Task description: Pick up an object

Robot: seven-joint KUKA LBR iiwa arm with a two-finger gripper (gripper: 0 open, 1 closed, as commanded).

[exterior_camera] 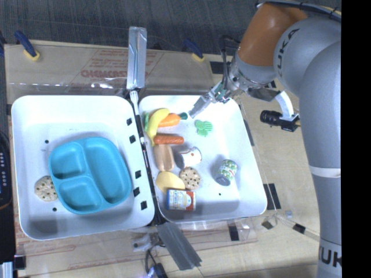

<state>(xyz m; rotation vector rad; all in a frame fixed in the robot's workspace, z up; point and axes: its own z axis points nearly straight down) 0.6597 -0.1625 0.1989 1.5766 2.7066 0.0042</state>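
The right bin (246, 172) holds several toy foods. A yellow banana (153, 122) and an orange carrot (168, 120) lie at its far left, with a red sausage (168, 139) and a tan bun (163, 157) below them. A small green piece (203, 127) lies alone near the far wall. My gripper (197, 109) hangs over the bin's far edge, between the carrot's green tip and the green piece, pointing down-left. Nothing is visibly held.
Also in the right bin: a small cup (190, 154), a cookie (189, 178), a yellow wedge (168, 181), a labelled can (179, 200) and a green-patterned jar (227, 171). The left bin (29, 117) holds a blue divided plate (88, 174) and a cookie (43, 188).
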